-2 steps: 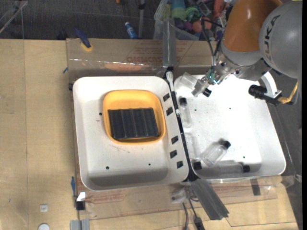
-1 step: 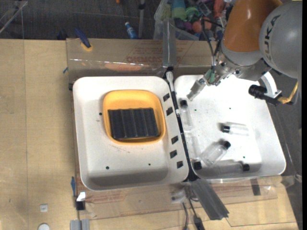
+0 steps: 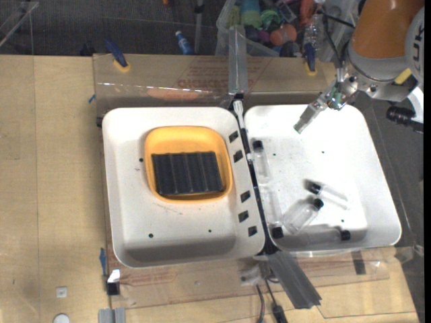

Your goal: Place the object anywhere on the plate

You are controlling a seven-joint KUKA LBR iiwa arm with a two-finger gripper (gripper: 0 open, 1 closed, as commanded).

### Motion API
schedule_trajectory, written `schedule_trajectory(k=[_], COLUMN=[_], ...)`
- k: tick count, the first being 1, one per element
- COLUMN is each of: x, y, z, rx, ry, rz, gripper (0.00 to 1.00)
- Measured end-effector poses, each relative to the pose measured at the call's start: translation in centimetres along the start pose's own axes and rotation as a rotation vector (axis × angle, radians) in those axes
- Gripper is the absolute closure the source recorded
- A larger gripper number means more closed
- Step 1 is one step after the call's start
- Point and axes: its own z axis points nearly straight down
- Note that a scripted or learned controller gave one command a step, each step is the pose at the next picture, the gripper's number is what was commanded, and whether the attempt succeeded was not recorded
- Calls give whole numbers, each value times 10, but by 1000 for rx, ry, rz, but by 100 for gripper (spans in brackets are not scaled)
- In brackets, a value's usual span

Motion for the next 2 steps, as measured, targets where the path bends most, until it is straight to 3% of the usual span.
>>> schedule_trajectory(k=[1, 2], x=[-5, -27], y=[-4, -26], z=[-9, -1], rx=[0, 3], ry=[-1, 3], rz=[-22, -47], gripper=[0, 0])
